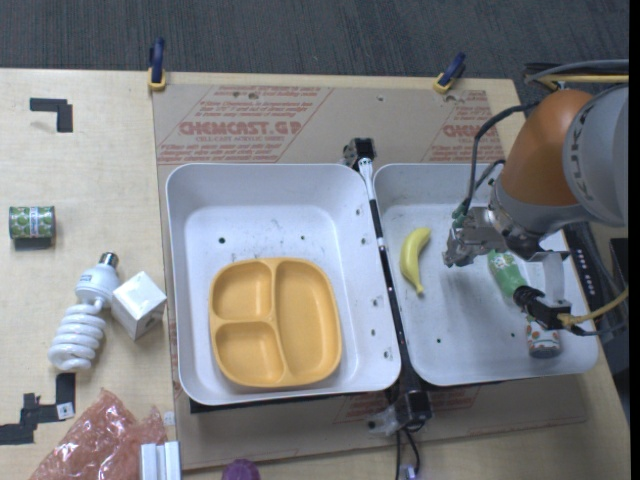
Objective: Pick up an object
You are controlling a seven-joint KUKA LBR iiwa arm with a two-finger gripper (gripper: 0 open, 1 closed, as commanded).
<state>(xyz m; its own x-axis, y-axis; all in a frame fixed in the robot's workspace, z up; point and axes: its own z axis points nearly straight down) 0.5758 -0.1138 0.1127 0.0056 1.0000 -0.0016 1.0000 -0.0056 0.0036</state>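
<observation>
Two shallow white bins sit side by side on the bench, both of smooth, glossy plastic with rounded corners. The left bin (190, 203) holds one yellow-orange tray (275, 320), a rounded rectangle moulded into three compartments, lying toward the bin's front edge. The right bin (440, 353) holds three things: one banana (413, 258), yellow and curved, near the bin's left edge; one green and white bottle (506, 273), lying on its side toward the right edge; and one small can (543, 340) with an orange and white label near the front right corner. The gripper (458, 248) hangs over the middle of the right bin, between the banana and the bottle, apart from the banana; nothing can be seen held in it, and whether it is open or closed cannot be told from this angle. The arm (560, 163) above it is grey with a rounded orange band. On the bench to the left of the bins lie one white spiral light bulb (82, 316), one small white cube-shaped box (139, 304) touching it, one green can (31, 222) near the left edge, and one crinkled pink mesh bag (95, 440) at the front edge.
</observation>
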